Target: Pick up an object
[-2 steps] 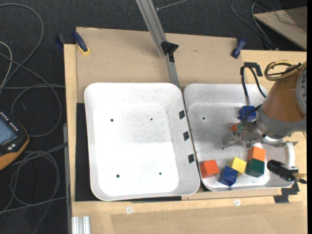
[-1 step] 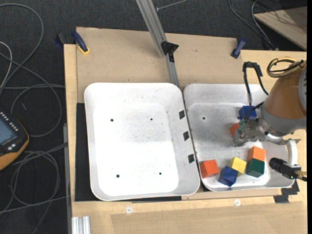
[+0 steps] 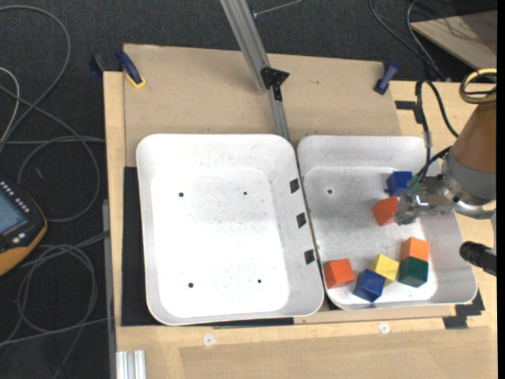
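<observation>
Pincer (image 3: 404,210) in right bin (image 3: 347,152), finger state indiscernible, orange block (image 3: 384,210) touching at 9 o'clock, blue block (image 3: 398,181) at 12 o'clock.

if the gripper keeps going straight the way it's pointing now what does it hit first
Most likely the orange-red block. The gripper points leftward across the right bin, and that block sits right at its tip. A blue block lies just above that line. Height is hard to judge from this slanted view.
</observation>
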`<control>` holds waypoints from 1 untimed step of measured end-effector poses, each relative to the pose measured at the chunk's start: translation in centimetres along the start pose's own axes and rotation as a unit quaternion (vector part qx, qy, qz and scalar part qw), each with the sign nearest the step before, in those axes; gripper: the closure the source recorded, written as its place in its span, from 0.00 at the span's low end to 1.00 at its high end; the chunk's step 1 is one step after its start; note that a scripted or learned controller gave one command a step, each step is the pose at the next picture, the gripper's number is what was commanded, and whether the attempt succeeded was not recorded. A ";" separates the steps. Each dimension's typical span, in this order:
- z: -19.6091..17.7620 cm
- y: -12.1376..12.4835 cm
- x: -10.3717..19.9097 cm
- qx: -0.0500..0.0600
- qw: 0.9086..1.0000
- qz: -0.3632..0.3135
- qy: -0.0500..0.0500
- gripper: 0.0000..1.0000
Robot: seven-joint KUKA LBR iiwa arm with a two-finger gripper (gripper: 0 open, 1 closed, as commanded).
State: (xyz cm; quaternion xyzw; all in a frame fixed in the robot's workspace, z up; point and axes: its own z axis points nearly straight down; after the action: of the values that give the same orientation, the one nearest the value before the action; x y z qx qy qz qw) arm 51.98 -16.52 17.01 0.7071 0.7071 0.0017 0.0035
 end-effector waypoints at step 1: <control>-5.6 0.3 1.0 0.000 1.000 -0.001 0.000 1.00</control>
State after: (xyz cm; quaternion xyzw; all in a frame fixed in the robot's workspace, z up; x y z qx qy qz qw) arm 52.21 -15.50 22.63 0.7061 0.7081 0.0023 0.0035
